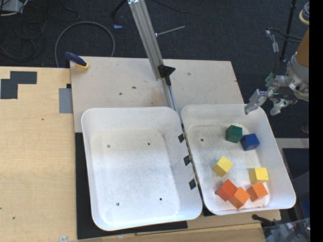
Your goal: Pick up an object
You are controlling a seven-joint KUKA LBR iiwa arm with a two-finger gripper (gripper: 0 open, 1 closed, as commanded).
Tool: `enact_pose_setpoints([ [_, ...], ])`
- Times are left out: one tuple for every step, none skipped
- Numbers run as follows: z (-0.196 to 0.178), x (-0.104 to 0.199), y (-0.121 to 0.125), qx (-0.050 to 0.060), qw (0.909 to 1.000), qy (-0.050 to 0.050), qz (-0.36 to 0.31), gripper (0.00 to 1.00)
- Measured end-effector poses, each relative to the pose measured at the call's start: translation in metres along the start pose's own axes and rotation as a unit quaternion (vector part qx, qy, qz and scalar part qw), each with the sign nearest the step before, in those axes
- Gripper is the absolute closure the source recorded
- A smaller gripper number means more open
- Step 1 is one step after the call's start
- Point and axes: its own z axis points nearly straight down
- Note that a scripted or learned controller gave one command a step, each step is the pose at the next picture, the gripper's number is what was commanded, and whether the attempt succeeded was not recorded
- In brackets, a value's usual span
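Gripper (266,103) hovers at the upper right corner of the right bin (280,155), fingers spread apart with nothing between them. Right bin holds a green cube (233,133) touching a blue cube (250,141), two yellow cubes (222,166) (258,175) lower down, and three orange cubes (226,189) (239,197) (259,191) clustered near its front edge. Left bin (91,135) sits just beside it on the counter (121,82).

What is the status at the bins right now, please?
Pincer open, holding nothing, above right bin's far corner. Blocks untouched in right bin. Nothing in the way.
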Motion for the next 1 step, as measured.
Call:
enact_pose_setpoints([
  [0.1733,-0.0235,0.0167,0.003,1.0000,0.001,0.002,0.00],
])
